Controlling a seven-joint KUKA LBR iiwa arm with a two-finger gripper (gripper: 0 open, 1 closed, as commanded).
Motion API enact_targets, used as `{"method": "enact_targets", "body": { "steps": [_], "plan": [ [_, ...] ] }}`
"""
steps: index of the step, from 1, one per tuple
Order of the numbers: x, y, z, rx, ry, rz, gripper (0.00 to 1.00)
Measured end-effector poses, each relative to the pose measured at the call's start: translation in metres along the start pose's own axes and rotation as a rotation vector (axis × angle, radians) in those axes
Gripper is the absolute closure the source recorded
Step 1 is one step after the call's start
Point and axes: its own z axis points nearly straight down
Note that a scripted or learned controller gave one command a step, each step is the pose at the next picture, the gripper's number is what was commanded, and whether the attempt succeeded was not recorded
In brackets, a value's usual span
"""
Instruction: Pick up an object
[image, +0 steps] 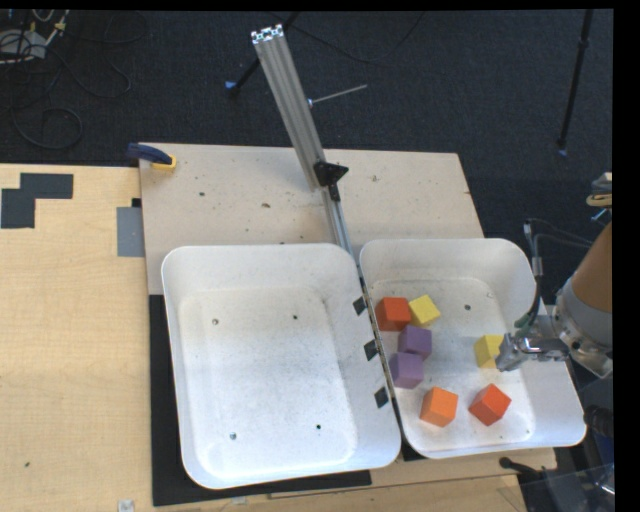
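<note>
The gripper (512, 355) hangs by the right bin's (540, 425) right edge, touching or just beside a small yellow cube (488, 349) (jaw state: I cannot tell), which looks light, rigid and best pinched across two flat opposite faces.

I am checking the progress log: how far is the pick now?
Done: the gripper is low in the right bin, beside the yellow block. In hand: nothing visibly. Left: close on a block and lift; all seven blocks lie in the bin.
</note>
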Motion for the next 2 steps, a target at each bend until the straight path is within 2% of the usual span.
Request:
{"method": "enact_targets", "body": {
  "steps": [1, 2],
  "plan": [
    [0.006, 0.001, -0.060, -0.001, 0.000, -0.005, 1.00],
    [0.005, 0.002, -0.103, 0.000, 0.000, -0.004, 1.00]
  ]
}}
